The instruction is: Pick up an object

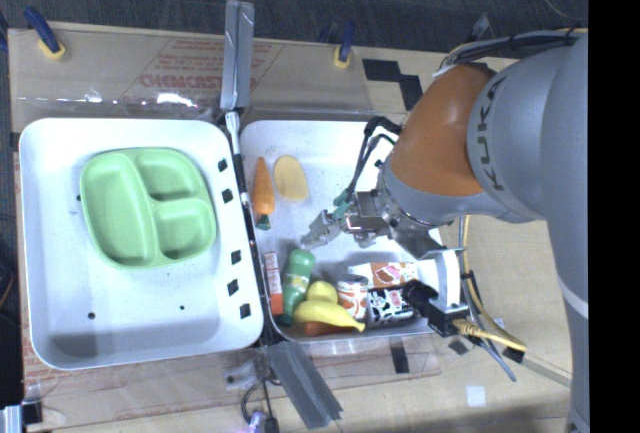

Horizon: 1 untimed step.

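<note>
On the arm [500, 141] "KUKA" reads clearly; the jaws [322, 229] hang open, holding nothing.

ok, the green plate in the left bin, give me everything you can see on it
The pale green divided plate looks like matte plastic, a rounded rectangle with three compartments: one large along its left side, two smaller on the right. It lies flat and right side up on the floor of the left white bin, in the bin's upper half, turned slightly off square to the walls. Nothing sits in it and nothing else touches it. The arm works over the right bin, well away.
</note>
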Each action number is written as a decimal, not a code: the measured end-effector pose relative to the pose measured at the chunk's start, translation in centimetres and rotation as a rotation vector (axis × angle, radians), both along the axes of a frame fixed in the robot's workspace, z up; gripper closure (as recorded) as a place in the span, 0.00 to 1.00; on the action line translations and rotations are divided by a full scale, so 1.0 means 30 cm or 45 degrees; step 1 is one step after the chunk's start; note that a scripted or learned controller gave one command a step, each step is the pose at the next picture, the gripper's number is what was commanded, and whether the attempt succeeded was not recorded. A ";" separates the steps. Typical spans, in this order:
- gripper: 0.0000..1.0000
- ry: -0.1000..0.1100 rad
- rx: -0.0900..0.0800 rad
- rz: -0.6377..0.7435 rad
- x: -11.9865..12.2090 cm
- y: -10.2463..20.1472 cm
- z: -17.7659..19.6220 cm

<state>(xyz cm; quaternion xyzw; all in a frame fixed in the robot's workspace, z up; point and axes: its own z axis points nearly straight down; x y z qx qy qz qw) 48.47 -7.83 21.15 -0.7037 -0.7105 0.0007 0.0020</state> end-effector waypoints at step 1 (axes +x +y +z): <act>0.00 -0.003 -0.001 -0.082 -0.012 -0.121 -0.401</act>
